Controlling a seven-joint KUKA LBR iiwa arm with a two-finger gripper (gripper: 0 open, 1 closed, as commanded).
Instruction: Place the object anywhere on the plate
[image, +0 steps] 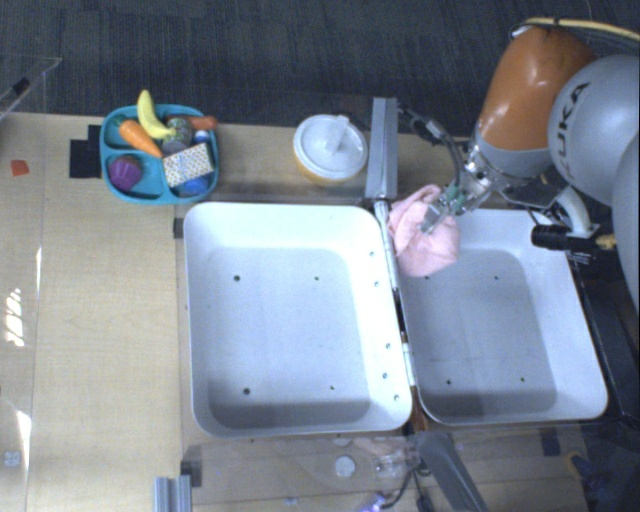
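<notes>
The robot's small metal gripper (443, 210) is pinched shut on a soft pink cloth (424, 243), which hangs at the top left corner of the right white bin (560, 330). I think it should lift slowly, keep its grip tight, and carry the cloth to the round yellow plate (330, 148) behind the bins.

My gripper (445, 208) sits over the cloth (422, 240) at the right bin (520, 330)'s far-left corner. Left bin (290, 320) lies to my left; lidded container (330, 148) & food tray (160, 152) lie further left, behind it.
</notes>
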